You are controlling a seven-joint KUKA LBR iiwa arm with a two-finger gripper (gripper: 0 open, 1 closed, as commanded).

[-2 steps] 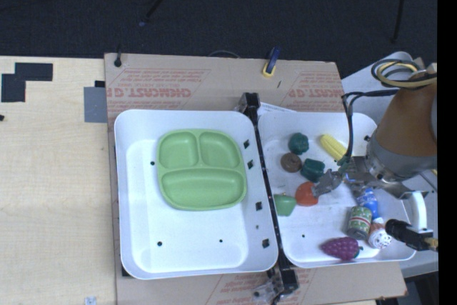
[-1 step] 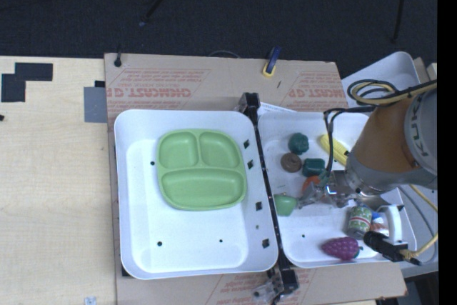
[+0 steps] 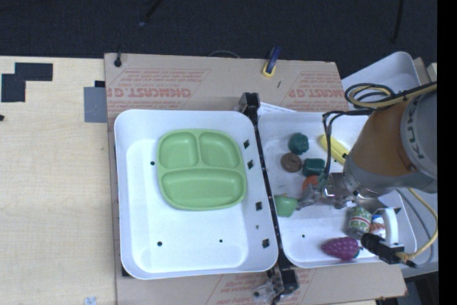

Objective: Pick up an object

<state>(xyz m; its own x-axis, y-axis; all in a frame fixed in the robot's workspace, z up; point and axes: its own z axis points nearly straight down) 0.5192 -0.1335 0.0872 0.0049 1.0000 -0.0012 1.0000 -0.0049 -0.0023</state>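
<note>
The right bin (image 3: 314, 259) holds several small objects. My gripper (image 3: 315, 196) reaches in from the right and sits low over the bin's middle. Right by its tip lie a small orange-red piece (image 3: 308, 183) and a light green object (image 3: 285, 206) against the bin's left wall. A teal block (image 3: 313, 167), a brown round piece (image 3: 290, 162) and a dark teal lump (image 3: 298, 143) lie just beyond it. A yellow item (image 3: 333, 148) is partly hidden by the arm. Purple grapes (image 3: 340, 248) and a small can (image 3: 359, 220) lie nearer the front.
The left bin (image 3: 136, 225) bears a light green divided plate (image 3: 201, 169). A black divider (image 3: 261, 175) runs between the two bins. The arm's orange band (image 3: 382, 143) overhangs the right bin's right side, with cables around it.
</note>
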